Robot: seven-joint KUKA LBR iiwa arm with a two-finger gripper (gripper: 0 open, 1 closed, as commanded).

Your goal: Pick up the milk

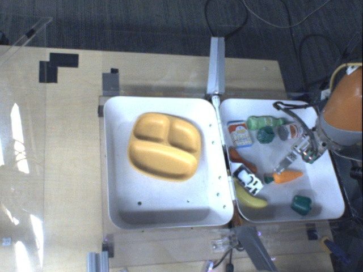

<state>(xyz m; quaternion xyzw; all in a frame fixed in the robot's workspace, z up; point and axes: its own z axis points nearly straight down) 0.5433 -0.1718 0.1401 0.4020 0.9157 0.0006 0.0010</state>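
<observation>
The milk (240, 135) is a small boxy carton, white with red and blue print, lying flat near the upper left corner of the right bin (334, 205), a shallow white tray with smooth rounded walls. The gripper (282, 167), a slim metallic two-finger tool, hangs to the right of the milk and lower in the view, well apart from it, its tip just above the orange carrot (288, 177). Whether its fingers are parted cannot be told, and nothing is seen between them. Right of the milk lie a translucent green bottle (264, 121) and a dark teal cup (265, 135). Below the milk sit a black-and-white toy (248, 178) and a yellow banana (250, 199).
</observation>
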